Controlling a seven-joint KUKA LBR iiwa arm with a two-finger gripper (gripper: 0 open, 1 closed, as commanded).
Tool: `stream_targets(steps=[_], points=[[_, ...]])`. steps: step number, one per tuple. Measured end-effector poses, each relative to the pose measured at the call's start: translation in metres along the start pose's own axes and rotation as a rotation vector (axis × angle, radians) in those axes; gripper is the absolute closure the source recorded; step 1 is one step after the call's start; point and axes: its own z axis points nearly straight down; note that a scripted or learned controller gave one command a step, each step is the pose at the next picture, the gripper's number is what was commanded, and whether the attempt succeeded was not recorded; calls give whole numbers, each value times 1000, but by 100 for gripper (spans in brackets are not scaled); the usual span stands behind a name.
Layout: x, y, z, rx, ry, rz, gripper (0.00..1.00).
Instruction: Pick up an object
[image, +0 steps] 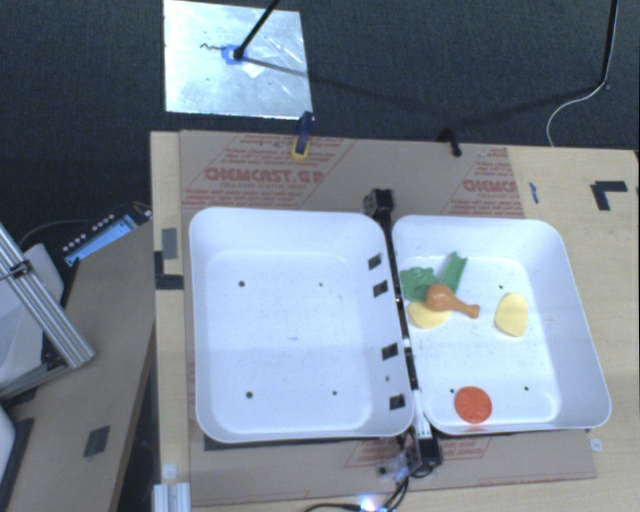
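Where cardboard underlies, white bins.

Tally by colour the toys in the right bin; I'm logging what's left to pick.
Yellow: 2, a rounded yellow plastic piece and a flat yellow plastic piece
Green: 1, green plastic leafy piece
Orange-brown: 1, drumstick-shaped plastic toy
Red-orange: 1, round plastic disc
Total: 5

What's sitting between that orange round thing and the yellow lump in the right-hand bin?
Nothing: in the camera view, only bare white bin floor separates the orange disc from the yellow piece.
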Motion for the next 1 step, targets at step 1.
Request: stream_targets(steps=[1], points=[[5, 48, -45, -5, 0, -11, 100]])
